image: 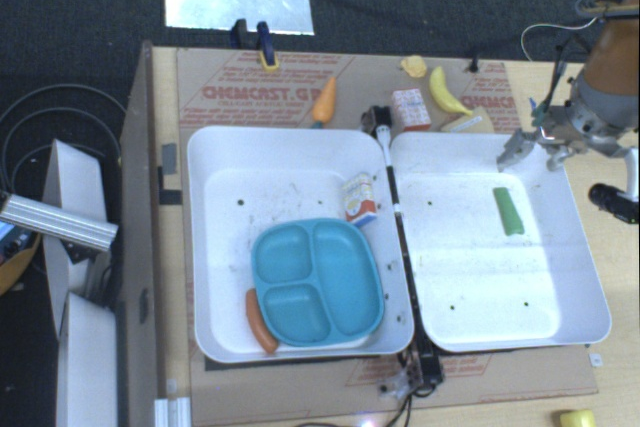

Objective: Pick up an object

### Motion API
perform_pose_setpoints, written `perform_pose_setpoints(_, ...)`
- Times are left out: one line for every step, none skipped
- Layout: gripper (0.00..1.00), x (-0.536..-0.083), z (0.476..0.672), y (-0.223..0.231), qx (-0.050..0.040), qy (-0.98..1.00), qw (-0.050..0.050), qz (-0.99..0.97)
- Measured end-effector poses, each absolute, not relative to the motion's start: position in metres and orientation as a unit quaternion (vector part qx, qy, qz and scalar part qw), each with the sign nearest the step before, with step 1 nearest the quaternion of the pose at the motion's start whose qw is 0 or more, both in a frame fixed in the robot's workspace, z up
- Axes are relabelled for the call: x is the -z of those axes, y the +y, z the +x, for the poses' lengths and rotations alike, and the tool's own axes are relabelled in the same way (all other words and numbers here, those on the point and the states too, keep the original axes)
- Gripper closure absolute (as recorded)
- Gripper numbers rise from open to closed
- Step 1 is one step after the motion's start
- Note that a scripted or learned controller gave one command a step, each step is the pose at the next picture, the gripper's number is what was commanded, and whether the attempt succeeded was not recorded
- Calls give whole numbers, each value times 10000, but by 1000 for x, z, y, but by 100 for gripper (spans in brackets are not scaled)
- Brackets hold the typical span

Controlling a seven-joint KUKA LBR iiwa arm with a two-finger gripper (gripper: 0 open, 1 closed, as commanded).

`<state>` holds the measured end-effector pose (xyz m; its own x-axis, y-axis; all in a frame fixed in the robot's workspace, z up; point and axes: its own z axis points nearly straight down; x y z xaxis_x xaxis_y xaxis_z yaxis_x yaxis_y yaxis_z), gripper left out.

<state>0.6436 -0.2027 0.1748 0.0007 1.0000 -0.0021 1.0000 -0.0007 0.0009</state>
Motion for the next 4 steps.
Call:
perform_pose_setpoints(0,-109,627,-203,8,7074,-10,7068)
perform_pose_setpoints(0,-84,621,-206,3,7075,5,7068)
perform_pose_setpoints(100,-96,622,-206,-15,7074,25,7068)
perform_pose_setpoints(100,-191,637,-62,-48,7126,25,7016)
